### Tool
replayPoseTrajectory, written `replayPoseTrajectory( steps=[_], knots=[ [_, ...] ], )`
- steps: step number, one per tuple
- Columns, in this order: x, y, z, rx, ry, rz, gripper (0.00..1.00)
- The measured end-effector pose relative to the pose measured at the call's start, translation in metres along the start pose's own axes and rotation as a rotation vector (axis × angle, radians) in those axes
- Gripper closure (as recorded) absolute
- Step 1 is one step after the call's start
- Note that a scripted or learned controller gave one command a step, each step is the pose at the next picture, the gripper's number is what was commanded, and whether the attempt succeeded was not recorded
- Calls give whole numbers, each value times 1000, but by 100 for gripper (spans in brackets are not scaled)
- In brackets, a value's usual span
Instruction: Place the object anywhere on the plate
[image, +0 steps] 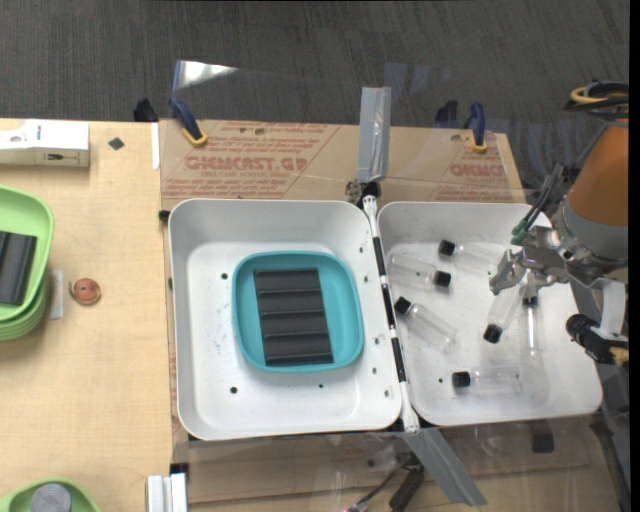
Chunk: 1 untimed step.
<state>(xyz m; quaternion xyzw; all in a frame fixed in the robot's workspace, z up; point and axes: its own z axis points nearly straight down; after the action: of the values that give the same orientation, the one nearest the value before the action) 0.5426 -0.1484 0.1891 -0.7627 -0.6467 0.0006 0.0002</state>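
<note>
The teal plate (298, 312) sits in the middle of the left bin (200, 400), with white floor showing all round it and black ridged pads on top. The right bin (560, 405) holds several clear vials with black caps, scattered well apart. One vial (500, 322) stands tilted just below the gripper (522, 283), near the bin's right wall. Whether the gripper is open or closed cannot be told. The arm (600, 195) leans in from the right over that bin.

A green tray (25, 262), white box (42, 143) and orange clamps (190, 129) sit around the bench.
</note>
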Motion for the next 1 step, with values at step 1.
replayPoseTrajectory(
  steps=[1],
  knots=[
    [50, -49, -1, 3, 0, -94, 100]
  ],
)
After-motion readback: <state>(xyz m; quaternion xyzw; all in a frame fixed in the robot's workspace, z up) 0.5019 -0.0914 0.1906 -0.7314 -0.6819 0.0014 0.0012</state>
